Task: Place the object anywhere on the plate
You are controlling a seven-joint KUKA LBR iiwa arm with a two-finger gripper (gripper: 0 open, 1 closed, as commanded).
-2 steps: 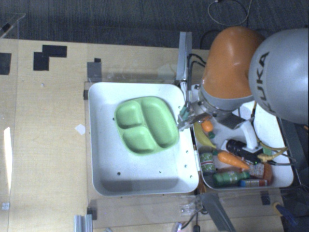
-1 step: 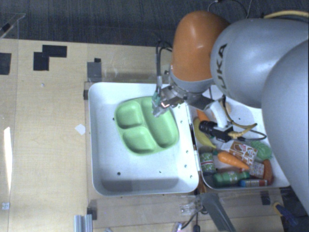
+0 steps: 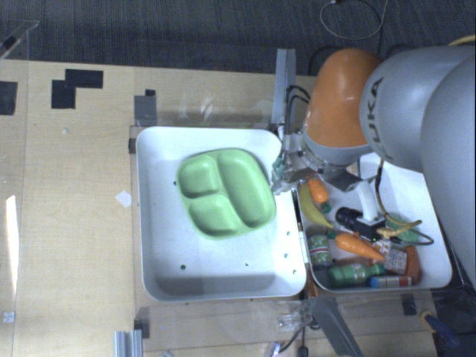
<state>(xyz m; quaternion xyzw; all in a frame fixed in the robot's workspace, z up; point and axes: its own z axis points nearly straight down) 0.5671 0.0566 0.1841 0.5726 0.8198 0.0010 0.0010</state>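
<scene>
Gripper [image 3: 286,171]: at the plate's [image 3: 224,192] right edge.
Fingers: you cannot tell their state.
Advice: confirm a load, then move left over the plate.

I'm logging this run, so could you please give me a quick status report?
Gripper at the green plate's right edge, fingers unreadable. Plate bare, three compartments. Carrots, banana, bottle in right bin.

Looks like a robotics lab: a big grey arm [image 3: 416,103] over a wooden bench [image 3: 67,199], two white bins [image 3: 149,274], cables [image 3: 357,13] trailing on carpet.
</scene>
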